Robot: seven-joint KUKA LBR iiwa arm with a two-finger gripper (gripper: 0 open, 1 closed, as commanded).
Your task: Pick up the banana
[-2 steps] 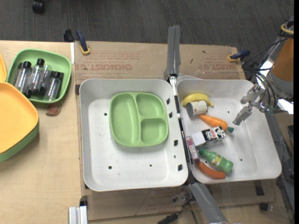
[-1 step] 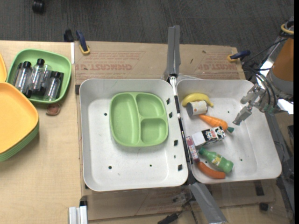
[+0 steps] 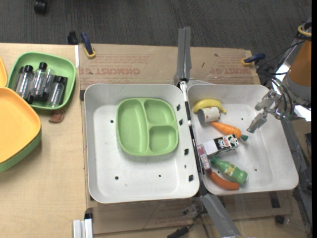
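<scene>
From above, my fingers (image 3: 262,114) hang spread open and gripping nothing over the right bin (image 3: 277,175). The banana (image 3: 208,104) lies well to their left, at the bin's far left corner, touching a small can (image 3: 210,115).

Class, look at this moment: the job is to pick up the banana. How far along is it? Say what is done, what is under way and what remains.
Nothing looks done yet: the banana lies in the right bin, against a small can. Under way: the hand is over the same bin, open and holding nothing, off to the banana's right. Left to do: move across to the banana, close on it and lift it.
</scene>
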